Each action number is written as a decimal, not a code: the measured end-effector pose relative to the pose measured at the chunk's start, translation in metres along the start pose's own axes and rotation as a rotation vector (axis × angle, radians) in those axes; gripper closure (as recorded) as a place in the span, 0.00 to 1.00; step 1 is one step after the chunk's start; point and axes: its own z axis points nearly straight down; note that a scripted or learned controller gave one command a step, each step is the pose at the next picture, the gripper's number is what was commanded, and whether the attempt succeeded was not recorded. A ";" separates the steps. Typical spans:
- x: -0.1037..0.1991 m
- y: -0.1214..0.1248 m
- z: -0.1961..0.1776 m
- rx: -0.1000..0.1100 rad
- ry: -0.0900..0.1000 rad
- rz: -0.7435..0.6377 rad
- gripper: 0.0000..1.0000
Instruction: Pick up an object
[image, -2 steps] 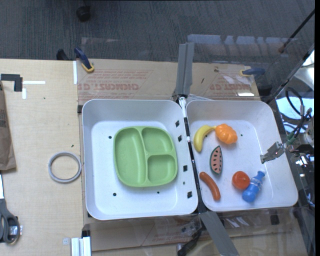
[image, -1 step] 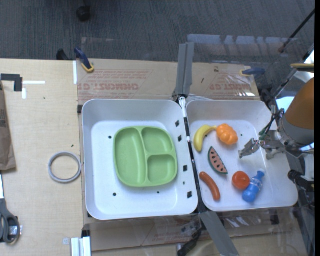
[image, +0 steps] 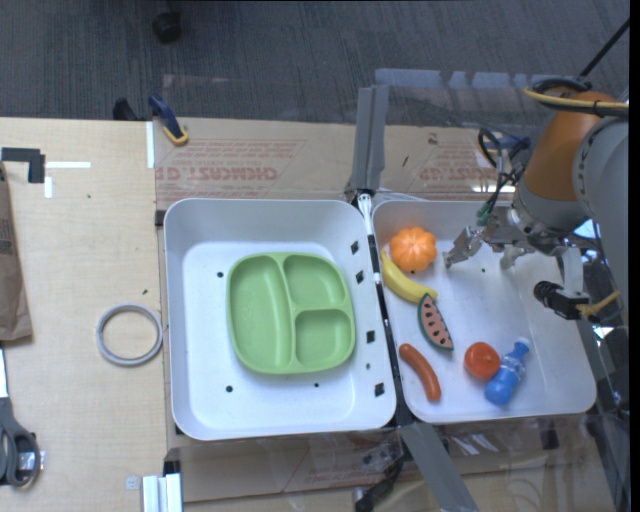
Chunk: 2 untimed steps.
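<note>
Fingers (image: 462, 246) of your gripper (image: 487, 250) were spread apart, holding nothing, above the right bin (image: 560, 400), just right of the orange (image: 413, 249); banana (image: 404, 282), watermelon slice (image: 436, 322) and sausage (image: 421, 371) lay below it.

Robotics lab: bench-mounted arm (image: 575, 150), white bins (image: 180, 330).

I log six items in the right bin (image: 560, 400), none between the fingers (image: 468, 243).
- Orange (image: 413, 249): round, just left of the fingers.
- Banana (image: 403, 281): yellow, curved, touching the orange's underside.
- Watermelon slice (image: 435, 324): red, green-rinded, below the fingers.
- Sausage (image: 421, 371): red-brown, lying diagonally, farther below.
- Tomato (image: 481, 359): red, well below.
- Blue bottle (image: 506, 374): lying tilted, touching the tomato.
</note>
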 end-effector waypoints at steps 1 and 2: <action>0.014 -0.112 0.001 0.002 0.002 -0.170 0.00; -0.029 -0.159 0.001 0.000 0.002 -0.319 0.00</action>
